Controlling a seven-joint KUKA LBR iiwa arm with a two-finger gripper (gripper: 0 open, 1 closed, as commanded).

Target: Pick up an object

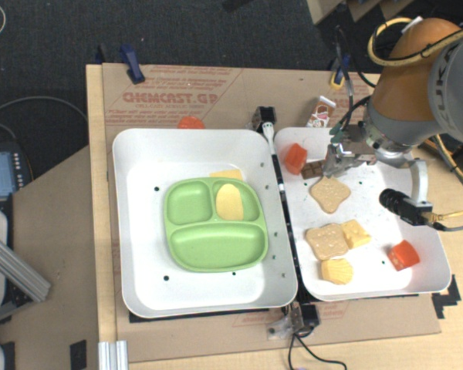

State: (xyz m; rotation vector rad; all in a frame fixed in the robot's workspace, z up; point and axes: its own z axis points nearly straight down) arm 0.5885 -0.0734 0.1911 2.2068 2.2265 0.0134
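- A tan toast-shaped toy (329, 195) is lying in the right bin (370, 287), in its upper middle, and it reads as the likeliest thing to be picked.
- The gripper (336, 160) is hovering just above and slightly right of that piece, so the toast is lying just down-view from the claw; whether the claw is spread or pressed together cannot be told.
- The toast's long axis is running roughly up and down the view, tilting a little.
- An orange block (295, 157) is sitting just left of the gripper, near the bin's upper left corner.
- Further down, a second tan slice (327, 241), a yellow cube (356, 233), a ridged yellow piece (336, 270) and a red block (403, 256) are resting well apart from the claw.
- The left bin (139, 206) is holding a green divided plate (214, 245) with a yellow piece (230, 202) in its upper right compartment.
- Red printing on the cardboard (108, 206) is reading roughly "CHEMCAST GP"; a small carton (320, 114) beyond the bin is carrying print too small to read.
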